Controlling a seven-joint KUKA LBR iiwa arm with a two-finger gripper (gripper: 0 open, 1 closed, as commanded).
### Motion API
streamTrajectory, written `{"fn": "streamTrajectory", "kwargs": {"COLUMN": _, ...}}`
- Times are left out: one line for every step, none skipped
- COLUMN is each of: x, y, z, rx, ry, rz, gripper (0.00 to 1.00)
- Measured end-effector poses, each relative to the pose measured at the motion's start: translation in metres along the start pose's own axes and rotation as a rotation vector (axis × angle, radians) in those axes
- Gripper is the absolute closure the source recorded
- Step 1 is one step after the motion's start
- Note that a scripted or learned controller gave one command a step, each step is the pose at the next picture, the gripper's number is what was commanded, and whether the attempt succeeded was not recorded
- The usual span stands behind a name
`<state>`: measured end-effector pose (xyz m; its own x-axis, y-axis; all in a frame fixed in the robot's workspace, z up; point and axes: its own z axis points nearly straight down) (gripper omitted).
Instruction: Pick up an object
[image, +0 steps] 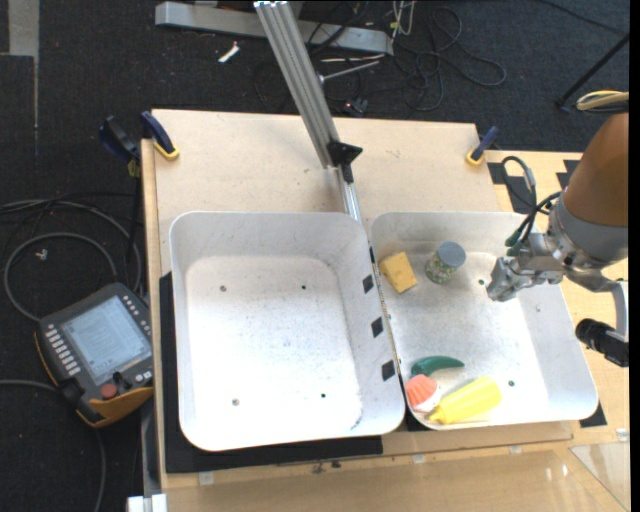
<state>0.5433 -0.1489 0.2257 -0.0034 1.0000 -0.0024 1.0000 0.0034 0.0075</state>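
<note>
Right bin (560, 395): 1 yellow sponge (398, 271), 1 small jar (444, 262), 1 yellow banana (467, 400), 1 green piece (436, 365), 1 orange-red piece (421, 391). Hand (497, 289) at jar's 3 o'clock, grip unclear. Left bin (190, 250): open floor.

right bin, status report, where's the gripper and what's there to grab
Gripper low over right bin, nothing seen between its fingers. Nearest: small jar, yellow sponge. Yellow and green pieces at near edge. Path clear.

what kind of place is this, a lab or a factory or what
Most likely a robotics lab: a plywood bench with two white bins, a teach pendant on the dark carpet, and loose cables across the floor.
</note>
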Motion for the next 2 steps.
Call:
{"fn": "streamTrajectory", "kwargs": {"x": 0.0, "y": 0.0, "z": 0.01, "rx": 0.008, "ry": 0.001, "rz": 0.0, "gripper": 1.0}}
{"fn": "streamTrajectory", "kwargs": {"x": 0.052, "y": 0.013, "z": 0.016, "rx": 0.008, "ry": 0.004, "rz": -0.004, "gripper": 1.0}}
